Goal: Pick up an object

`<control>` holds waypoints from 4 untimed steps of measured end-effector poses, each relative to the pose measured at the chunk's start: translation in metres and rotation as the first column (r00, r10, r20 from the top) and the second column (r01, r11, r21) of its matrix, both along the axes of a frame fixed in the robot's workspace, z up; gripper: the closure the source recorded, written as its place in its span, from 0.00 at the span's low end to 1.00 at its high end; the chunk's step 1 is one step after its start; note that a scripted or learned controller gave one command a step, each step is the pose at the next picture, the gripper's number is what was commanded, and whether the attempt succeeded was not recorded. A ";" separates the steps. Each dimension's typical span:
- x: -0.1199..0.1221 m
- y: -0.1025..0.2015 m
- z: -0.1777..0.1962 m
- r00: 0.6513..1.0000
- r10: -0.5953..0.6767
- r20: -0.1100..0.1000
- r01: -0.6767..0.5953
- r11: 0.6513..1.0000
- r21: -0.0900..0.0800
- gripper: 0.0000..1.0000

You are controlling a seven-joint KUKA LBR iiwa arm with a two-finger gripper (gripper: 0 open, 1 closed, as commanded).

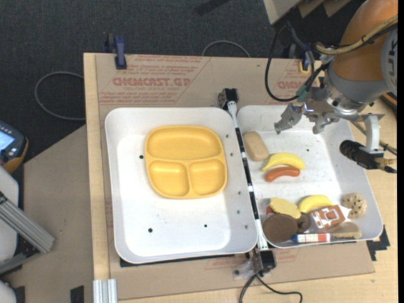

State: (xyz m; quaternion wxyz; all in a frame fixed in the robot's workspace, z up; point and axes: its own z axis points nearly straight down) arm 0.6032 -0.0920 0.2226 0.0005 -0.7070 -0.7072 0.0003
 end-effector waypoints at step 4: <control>-0.052 0.108 -0.022 1.000 0.007 0.000 -0.007 1.000 0.003 1.00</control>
